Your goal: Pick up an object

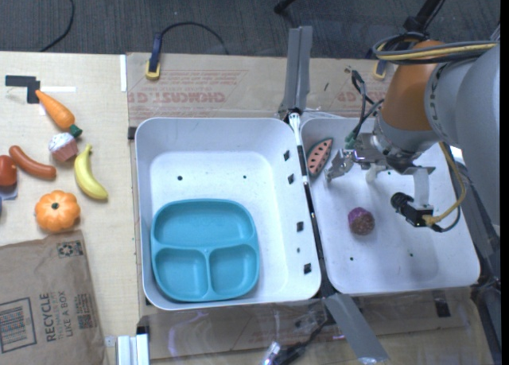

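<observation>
The pincer (340, 166) hangs over the right bin (445, 264) (beside a watermelon slice (319, 157)), with a purple ball (362, 220) nearby.

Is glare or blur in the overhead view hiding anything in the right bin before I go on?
Camera view: lighting is even and soft, with no strong glare on the right bin; the purple ball and the watermelon slice read clearly, each with only a faint shadow. The gripper is small and slightly soft at the fingertips. The arm's grey body at the right edge looks blurred.
</observation>
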Motion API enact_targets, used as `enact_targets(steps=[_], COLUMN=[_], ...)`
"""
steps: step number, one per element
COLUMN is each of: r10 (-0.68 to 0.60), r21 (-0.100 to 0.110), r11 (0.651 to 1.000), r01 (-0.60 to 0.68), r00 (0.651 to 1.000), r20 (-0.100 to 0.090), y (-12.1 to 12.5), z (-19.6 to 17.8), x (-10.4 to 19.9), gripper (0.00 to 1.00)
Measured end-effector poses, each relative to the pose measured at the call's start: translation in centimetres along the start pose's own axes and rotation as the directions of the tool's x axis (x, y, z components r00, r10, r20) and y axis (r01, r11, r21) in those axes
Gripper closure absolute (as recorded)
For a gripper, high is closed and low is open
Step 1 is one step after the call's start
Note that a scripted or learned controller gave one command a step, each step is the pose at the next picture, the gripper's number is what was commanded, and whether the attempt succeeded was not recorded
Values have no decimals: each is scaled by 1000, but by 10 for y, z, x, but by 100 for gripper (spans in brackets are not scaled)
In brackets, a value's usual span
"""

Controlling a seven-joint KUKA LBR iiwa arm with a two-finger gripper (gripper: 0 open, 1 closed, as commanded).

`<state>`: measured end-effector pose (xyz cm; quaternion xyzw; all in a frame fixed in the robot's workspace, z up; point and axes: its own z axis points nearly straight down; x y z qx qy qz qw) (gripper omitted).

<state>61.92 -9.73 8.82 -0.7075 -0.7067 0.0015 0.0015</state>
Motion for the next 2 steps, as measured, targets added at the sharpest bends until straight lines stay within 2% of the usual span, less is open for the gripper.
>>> enact_targets(steps=[1, 2], r10=[3, -1], r21=[1, 0], r11=[1000, 1000], r01=[-3, 1], r00=[1000, 1000], r20=[-1, 0], y=[-84, -4], z=[0, 0], x=[-20, -3], gripper=[0, 0])
